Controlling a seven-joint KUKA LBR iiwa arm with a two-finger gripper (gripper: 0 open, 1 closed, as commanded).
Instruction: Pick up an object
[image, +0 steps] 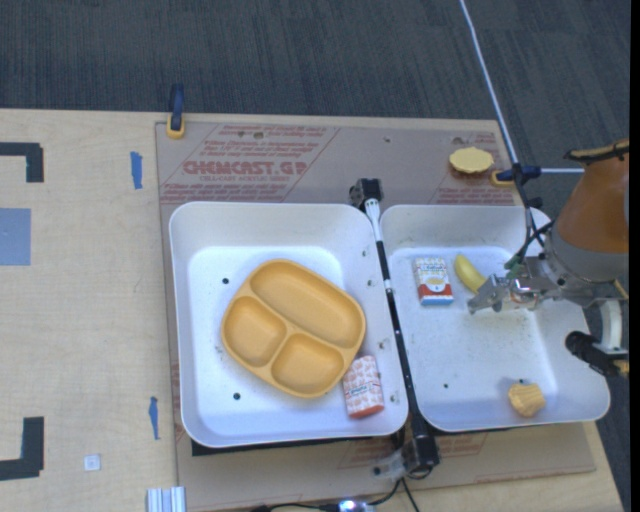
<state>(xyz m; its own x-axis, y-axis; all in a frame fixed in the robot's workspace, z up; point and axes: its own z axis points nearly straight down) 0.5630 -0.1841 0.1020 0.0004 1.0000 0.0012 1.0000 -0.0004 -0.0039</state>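
a: where's the gripper?
b: over the right bin, upper middle, coming in from 3 o'clock. fingers spread, nothing between them.
a: nearest object?
b: yellow banana, just at 10 o'clock of the fingertips, close but apart. the small red-and-white carton lies at 9 o'clock of the banana, flat on the bin floor.
a: anything else in that bin?
b: a yellow-orange lump near the 5 o'clock corner, well apart from the gripper.
a: left bin?
b: orange three-section plate in the middle, tilted. a red-and-white packet touching its 4 o'clock edge, by the divider.
a: outside the bins?
b: yellow disc on the board at 12 o'clock of the right bin.
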